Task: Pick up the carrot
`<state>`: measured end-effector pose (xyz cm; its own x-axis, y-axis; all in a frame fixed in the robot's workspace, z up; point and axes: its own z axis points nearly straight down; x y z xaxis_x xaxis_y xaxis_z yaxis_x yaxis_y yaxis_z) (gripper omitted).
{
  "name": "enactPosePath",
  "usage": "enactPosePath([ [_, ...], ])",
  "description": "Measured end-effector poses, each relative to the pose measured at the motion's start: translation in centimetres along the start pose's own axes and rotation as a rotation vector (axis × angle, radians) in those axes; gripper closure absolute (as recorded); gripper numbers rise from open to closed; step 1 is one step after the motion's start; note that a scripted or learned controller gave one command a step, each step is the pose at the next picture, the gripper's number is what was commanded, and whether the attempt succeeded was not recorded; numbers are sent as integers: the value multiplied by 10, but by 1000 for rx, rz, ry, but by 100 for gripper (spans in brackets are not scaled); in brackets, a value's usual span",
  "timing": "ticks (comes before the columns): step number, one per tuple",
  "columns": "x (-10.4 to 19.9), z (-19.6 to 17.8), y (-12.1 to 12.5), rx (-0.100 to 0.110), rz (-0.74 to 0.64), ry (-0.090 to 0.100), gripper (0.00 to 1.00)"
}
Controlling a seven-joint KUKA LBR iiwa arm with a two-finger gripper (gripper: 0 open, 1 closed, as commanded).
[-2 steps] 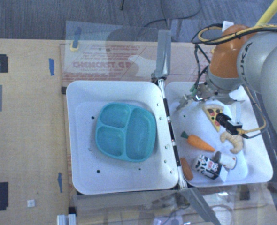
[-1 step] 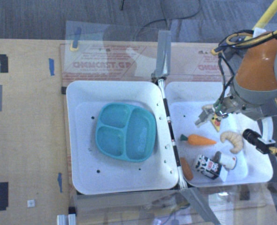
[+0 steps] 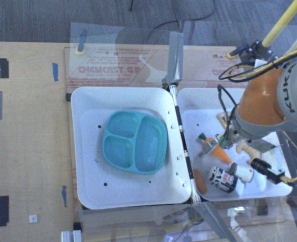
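The carrot is a small orange piece with a green top. It lies in the right bin, left of the bin's middle. The gripper hangs under the arm's orange band, low over the carrot's right end and right against it. The wrist hides the contact, so I cannot make out whether anything is held. The arm also covers the bin's right part.
The left bin holds a teal divided plate. Near the right bin's front lie a black-and-white box, an orange piece by the left wall, a white item and a beige item.
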<state>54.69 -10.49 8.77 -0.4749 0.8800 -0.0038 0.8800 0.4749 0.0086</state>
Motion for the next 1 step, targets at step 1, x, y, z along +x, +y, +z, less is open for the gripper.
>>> enactPosePath([
  [1, -7, -9, -1, -6, 13, -7, 100],
])
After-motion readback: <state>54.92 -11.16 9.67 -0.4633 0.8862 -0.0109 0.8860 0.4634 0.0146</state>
